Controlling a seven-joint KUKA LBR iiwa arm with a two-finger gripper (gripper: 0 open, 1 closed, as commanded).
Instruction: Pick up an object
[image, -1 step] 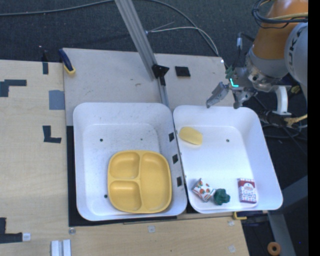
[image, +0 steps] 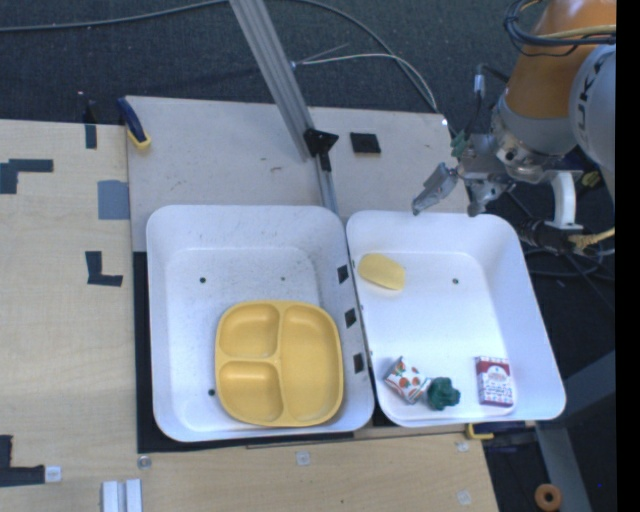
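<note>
Camera view is being taken up by two shallow white bins set side by side on the bench. The left bin (image: 170, 300) is being occupied by a yellow divided tray (image: 279, 362), which is lying flat toward the near side, its three compartments being seen bare. The right bin (image: 500, 300) is being shared by four small things: a pale yellow rounded object (image: 382, 272) is resting near the far left corner, well apart from the others; a small printed packet (image: 405, 380) is lying along the near edge, with a dark green object (image: 443, 394) touching or just beside it; a red and white carton (image: 494, 381) is lying near the near right corner, apart from the green object. The gripper (image: 455, 195) is being held above the far rim of the right bin, over none of the objects. Its fingers are being seen spread apart, with nothing between them.
</note>
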